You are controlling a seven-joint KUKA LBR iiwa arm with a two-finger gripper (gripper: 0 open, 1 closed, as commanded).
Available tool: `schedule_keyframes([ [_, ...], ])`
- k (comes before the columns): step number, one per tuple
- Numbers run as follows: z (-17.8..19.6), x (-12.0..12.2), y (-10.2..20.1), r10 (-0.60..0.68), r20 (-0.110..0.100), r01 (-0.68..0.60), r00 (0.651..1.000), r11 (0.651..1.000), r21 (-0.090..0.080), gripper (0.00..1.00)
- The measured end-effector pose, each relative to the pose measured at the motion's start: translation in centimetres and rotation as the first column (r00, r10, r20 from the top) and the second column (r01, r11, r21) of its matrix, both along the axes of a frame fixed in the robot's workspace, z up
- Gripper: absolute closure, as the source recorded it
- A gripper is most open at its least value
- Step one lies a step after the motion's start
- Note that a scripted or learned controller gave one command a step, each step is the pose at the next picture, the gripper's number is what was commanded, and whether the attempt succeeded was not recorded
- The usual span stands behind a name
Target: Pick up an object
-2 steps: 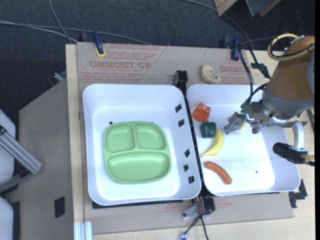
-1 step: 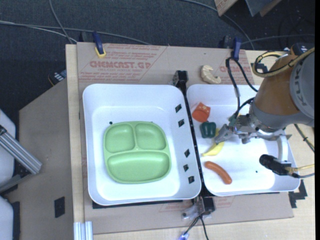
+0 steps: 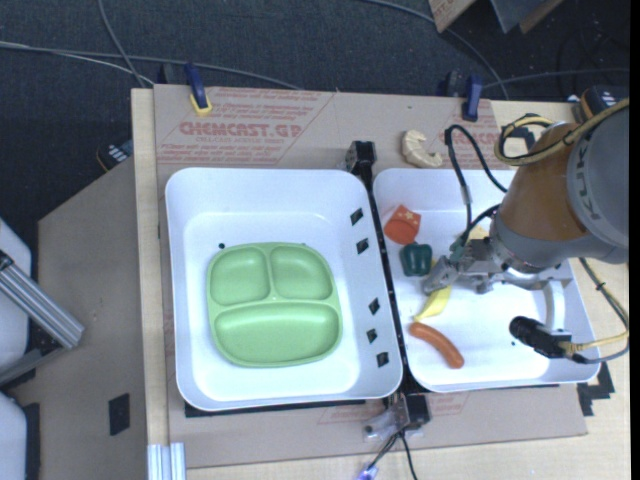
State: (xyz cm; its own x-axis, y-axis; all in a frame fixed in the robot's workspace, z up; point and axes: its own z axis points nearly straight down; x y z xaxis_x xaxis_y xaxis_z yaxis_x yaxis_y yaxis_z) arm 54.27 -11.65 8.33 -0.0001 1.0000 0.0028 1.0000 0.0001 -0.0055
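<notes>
1. Plainly, the arm (image 3: 560, 198) is hanging over the right bin (image 3: 500, 363), hiding much of it.
2. A green divided plate (image 3: 273, 303) is lying in the left bin (image 3: 185, 268), well apart.
3. Whether the hand (image 3: 455, 268) is open or closed I cannot tell; it is hovering near the yellow piece (image 3: 432, 306).
4. A green pepper (image 3: 416, 259), orange piece (image 3: 401, 225) and sausage (image 3: 438, 345) are crowding close, so the hand is likely risking a nudge or miss.

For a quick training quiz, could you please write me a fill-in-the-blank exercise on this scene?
1. The green divided plastic plate lies in the ____ white bin.
2. That plate has ____ compartments.
3. The orange sausage-shaped toy lies in the ____ white bin.

Missing words: left; three; right
</notes>
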Motion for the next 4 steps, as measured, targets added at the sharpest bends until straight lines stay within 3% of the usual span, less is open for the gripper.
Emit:
schedule_keyframes([
  [1,1.3,0.1,0.0,-0.001,0.004,0.001,1.000,1.000,-0.001,1.00],
  [4,15.4,0.7,-0.6,0.001,0.012,-0.001,1.000,1.000,-0.004,1.00],
])
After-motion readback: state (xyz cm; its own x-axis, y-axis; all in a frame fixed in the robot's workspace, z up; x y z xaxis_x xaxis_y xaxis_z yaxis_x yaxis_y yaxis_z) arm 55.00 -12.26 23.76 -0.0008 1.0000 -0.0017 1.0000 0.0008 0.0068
